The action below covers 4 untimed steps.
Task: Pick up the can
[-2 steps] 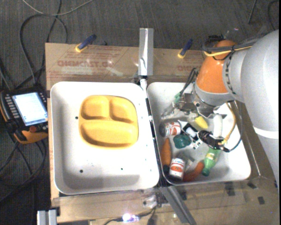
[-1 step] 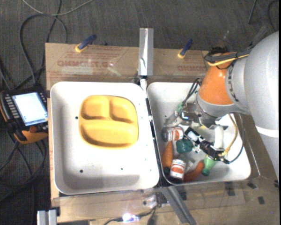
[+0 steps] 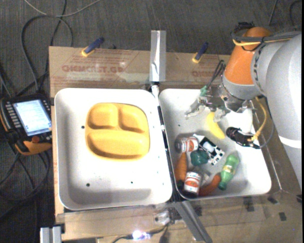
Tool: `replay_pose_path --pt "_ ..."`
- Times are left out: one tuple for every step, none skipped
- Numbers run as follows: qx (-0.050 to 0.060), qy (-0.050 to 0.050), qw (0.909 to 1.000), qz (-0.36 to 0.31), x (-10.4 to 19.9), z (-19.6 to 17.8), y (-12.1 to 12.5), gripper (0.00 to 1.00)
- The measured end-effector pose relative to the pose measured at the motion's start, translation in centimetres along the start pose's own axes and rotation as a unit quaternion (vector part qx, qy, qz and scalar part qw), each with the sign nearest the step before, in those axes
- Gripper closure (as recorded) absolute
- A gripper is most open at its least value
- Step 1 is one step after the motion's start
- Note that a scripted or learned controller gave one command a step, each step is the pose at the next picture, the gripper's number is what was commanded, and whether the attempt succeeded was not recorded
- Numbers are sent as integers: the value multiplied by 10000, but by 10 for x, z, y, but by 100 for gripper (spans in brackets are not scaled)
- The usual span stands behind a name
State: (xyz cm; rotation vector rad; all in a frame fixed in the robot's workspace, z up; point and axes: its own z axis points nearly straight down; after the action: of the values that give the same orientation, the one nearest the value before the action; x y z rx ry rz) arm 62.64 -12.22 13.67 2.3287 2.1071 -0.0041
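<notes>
Two cans sit in the right bin [image 3: 258,181], both small with red labels and silver ends. One can [image 3: 187,145] lies on its side near the bin's middle, its round metal end turned toward the left bin [image 3: 66,151]. The other can [image 3: 192,183] stands close to the bin's near wall, its silver lid facing up and white print on the red label. Between them lies an orange carrot [image 3: 180,168], running from the upper can down toward the lower one. A dark teal object [image 3: 198,158] rests just right of the upper can, and a black-and-white box [image 3: 212,150] lies beside that. A green bottle [image 3: 228,170] lies tilted further right, with a red-orange piece [image 3: 211,185] below it near the standing can. A yellow banana [image 3: 214,126] lies higher in the bin.

My hand [image 3: 209,101] hangs over the far part of the right bin, above the banana and well apart from both cans. I cannot tell whether my fingers are apart or together; the metal parts there are too cluttered to read, and I see nothing held between them. My arm [image 3: 273,75] comes in from the right, orange band above the wrist.

The left bin holds a yellow divided tray [image 3: 118,130]. Both bins rest on the worktop [image 3: 106,67].
</notes>
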Motion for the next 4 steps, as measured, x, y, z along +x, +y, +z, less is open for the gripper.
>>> replay_pose_path --pt "-52 -9 10000 -17 21 47 -28 0" --pt "-71 -3 10000 31 17 47 -65 0" --pt "-86 -6 9998 177 18 47 -88 0" --pt "-86 12 9998 180 19 37 -87 100"
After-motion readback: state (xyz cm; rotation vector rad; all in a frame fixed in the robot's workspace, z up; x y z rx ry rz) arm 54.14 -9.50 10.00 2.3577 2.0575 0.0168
